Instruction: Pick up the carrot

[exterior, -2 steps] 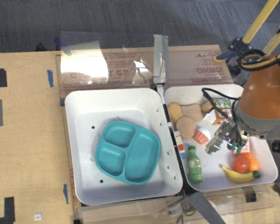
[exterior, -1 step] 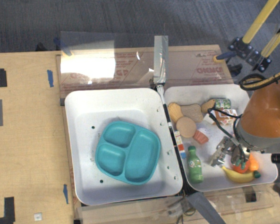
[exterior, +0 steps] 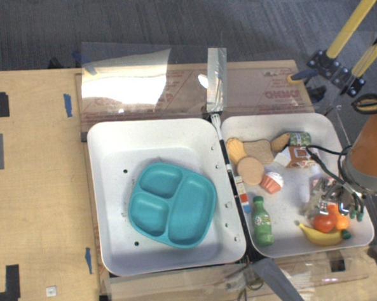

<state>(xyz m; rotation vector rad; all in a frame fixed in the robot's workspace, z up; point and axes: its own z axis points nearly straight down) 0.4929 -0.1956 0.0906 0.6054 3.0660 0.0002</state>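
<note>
The left bin (exterior: pixel 109 202) fills the centre-left of the frame, and a teal tray (exterior: pixel 173 205) with three compartments lies tilted on its floor, a little below the middle. The right bin (exterior: pixel 330 131) sits just beside it, touching along the shared rim at mid-frame. Along that bin's left side lie a tan bread roll (exterior: pixel 235 150) at the top, a round pinkish disc (exterior: pixel 250 170) just below it, and a green bottle (exterior: pixel 261 220) lying lengthwise near the lower left corner. Between the disc and the bottle's level, a little to the right, a small cup (exterior: pixel 272 183) with an orange body lies on its side. Toward the upper middle of the bin a flat beige piece (exterior: pixel 260 150) touches the roll, with a green can (exterior: pixel 300 138) and a brown carton (exterior: pixel 297 156) just to its right. In the lower right corner of the bin a yellow banana (exterior: pixel 321 235) lies along the front wall, a red tomato (exterior: pixel 325 222) rests against its upper side, and the carrot (exterior: pixel 342 220), orange with a green end, lies touching the tomato's right side. The gripper (exterior: pixel 331 198) hangs low over this cluster, directly above the tomato and carrot, at the lower right of the frame. It cannot be told how the tool is set or whether it touches anything beneath it. Nothing is seen grasped.
</note>
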